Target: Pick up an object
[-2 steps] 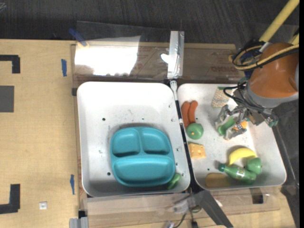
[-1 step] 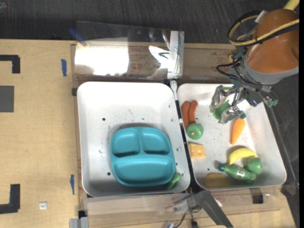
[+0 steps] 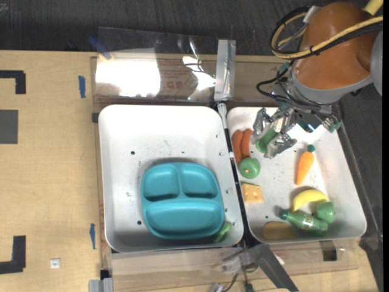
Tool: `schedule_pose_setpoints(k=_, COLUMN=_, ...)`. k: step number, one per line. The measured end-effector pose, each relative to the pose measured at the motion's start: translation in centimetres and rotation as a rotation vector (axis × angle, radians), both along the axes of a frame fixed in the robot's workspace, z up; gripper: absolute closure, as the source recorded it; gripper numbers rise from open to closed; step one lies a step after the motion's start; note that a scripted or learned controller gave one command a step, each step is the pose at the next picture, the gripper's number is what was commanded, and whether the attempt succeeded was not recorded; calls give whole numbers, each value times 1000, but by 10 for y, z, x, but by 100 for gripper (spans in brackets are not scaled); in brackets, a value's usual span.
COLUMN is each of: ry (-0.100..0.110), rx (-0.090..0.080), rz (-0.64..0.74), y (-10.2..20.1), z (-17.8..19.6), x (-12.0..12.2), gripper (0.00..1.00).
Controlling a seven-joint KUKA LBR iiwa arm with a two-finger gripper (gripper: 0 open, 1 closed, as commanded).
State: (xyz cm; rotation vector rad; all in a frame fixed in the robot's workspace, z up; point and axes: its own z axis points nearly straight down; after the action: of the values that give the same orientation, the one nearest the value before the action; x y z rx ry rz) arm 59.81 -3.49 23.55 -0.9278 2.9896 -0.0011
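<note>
Red sausages [image 3: 242, 142] lie against the left wall of the right bin [image 3: 349, 163], in its far half, and they are the object closest to my claw [image 3: 276, 136]. The claw hangs low over the far part of that same bin, just to the right of the sausages and apart from them. A patch of green shows among the metal parts at its left side, but I cannot make out what it is. I cannot tell whether my claw is apart, together or clamped on anything.

Just nearer than the sausages sits a green round fruit [image 3: 249, 168], and nearer again a yellow cheese wedge [image 3: 252, 193], both close to the left wall. A carrot [image 3: 305, 165] lies to the right of my claw, green tip pointing away, body nearly upright in the view. Toward the near right corner a banana [image 3: 309, 198], a green pepper [image 3: 326, 212] and a green bottle [image 3: 304, 221] crowd together, touching or nearly so. A brown oblong piece [image 3: 276, 229] rests along the near wall, just left of the bottle.

The left bin [image 3: 115, 163] holds a teal divided plate [image 3: 181, 199] in its near half, with a small green item [image 3: 223, 229] tucked at the plate's near right edge. Both bins sit side by side on the counter [image 3: 42, 163], and my orange band [image 3: 331, 38] looms over the far right corner.
</note>
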Motion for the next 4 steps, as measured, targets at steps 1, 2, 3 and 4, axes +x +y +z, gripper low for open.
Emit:
schedule_pose_setpoints(k=1, ry=-8, rx=2, rz=-3, y=0, z=11, x=2, gripper=100)
schedule_pose_setpoints(k=2, ry=-17, rx=4, rz=-5, y=1, z=23, x=4, gripper=100)
schedule_pose_setpoints(k=3, ry=2, rx=1, rz=-72, y=6, z=40, x=44, gripper=100)
schedule_pose_setpoints(k=4, ry=-9, rx=4, rz=-74, y=7, z=53, x=46, gripper=100)
